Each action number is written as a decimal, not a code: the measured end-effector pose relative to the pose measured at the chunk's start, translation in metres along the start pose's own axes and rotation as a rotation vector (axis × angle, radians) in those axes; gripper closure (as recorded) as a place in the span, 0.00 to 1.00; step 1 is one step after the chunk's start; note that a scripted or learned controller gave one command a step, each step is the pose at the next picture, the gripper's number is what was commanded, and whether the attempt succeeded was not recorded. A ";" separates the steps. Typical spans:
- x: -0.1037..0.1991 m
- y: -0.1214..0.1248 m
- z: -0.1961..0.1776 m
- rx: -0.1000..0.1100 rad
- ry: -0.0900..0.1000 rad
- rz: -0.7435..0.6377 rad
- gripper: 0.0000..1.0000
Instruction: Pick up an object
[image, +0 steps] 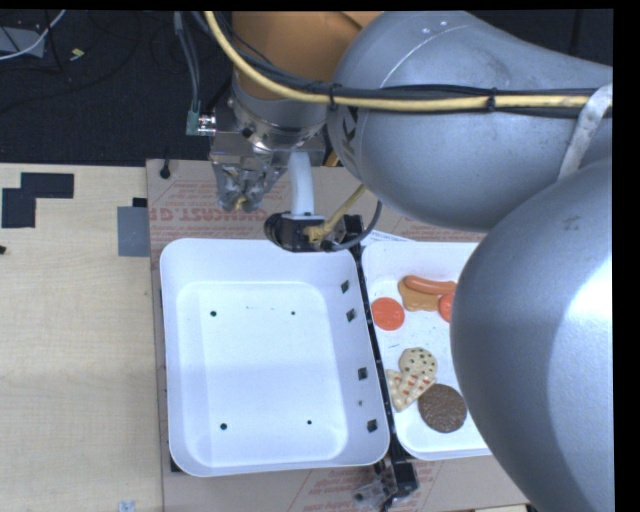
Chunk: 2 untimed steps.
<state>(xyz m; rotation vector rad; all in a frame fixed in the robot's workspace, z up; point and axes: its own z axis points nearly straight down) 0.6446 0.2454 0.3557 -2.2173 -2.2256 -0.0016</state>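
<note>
My gripper (243, 196) hangs above the far rim of the left bin (180, 300), near its back edge, with nothing visible between its fingers. In the right bin (400, 438) lie several toy foods: an orange sausage (428, 290), a red-orange disc (388, 314), a pale spotted biscuit (417, 363), a waffle-patterned piece (403, 386) and a brown round cookie (441, 408). All of them are well to the right of and nearer than the gripper. The arm's big grey links cover the right part of that bin.
A black divider edge (363, 340) runs between the two bins. Cardboard (190, 205) lies under the bins, and a pale wooden bench (70, 340) with dark patches stretches to the left.
</note>
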 end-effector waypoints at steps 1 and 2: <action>-0.001 -0.001 -0.150 -0.009 0.003 -0.002 1.00; -0.002 -0.037 -0.183 0.004 -0.002 0.002 1.00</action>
